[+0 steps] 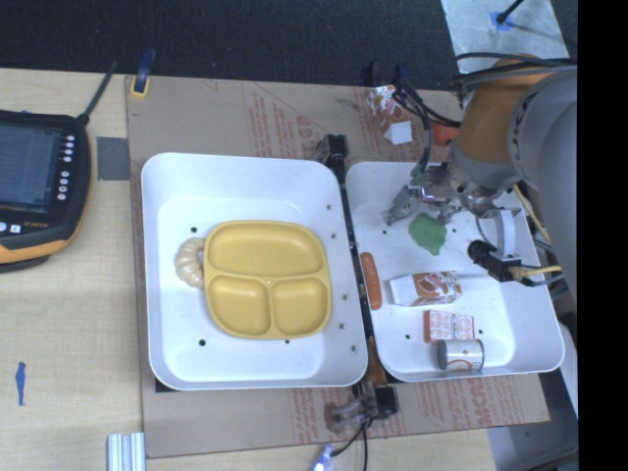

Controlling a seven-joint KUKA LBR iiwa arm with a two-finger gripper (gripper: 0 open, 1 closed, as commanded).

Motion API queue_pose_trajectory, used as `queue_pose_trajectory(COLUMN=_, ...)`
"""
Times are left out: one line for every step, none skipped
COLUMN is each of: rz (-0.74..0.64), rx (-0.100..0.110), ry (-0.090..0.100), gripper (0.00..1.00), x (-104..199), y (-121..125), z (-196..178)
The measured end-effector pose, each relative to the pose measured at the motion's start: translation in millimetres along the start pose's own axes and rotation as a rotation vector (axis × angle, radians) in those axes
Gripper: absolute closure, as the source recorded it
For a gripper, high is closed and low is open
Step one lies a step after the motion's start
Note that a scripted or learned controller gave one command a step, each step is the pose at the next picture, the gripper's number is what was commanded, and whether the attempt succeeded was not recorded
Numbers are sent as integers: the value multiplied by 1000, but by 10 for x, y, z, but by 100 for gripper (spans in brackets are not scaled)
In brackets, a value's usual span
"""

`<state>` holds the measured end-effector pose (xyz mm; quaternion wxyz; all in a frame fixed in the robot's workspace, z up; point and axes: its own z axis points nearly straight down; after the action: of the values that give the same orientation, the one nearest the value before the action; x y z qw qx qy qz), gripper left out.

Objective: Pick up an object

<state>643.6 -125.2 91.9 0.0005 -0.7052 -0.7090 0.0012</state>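
My gripper hangs over the far part of the right bin, reaching in from the right. A green lumpy object lies just in front of it, close to the gripper tip or touching it. Nearer the front lie a white and brown carton, a small red box and a silver can. A brown sausage lies along the right bin's left wall. Nothing is visibly held.
The left bin holds a yellow divided plate with a pale bread roll at its left edge. A small wrapped item lies on the cardboard behind the right bin. A tablet-like pendant sits at far left.
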Motion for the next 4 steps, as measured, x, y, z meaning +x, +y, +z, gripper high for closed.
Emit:
queue_pose_trajectory(rz=3, rx=0, ry=1, gripper=0, x=-473, y=125, z=-3)
queue_pose_trajectory(rz=1, rx=2, ry=0, gripper=0, x=-117, y=-330, z=4)
queue_pose_trajectory(rz=1, rx=-1, ry=1, gripper=0, x=-487, y=126, z=-3)
queue_pose_trajectory(rz=-1, rx=2, ry=0, gripper=0, x=-126, y=-227, z=-6)
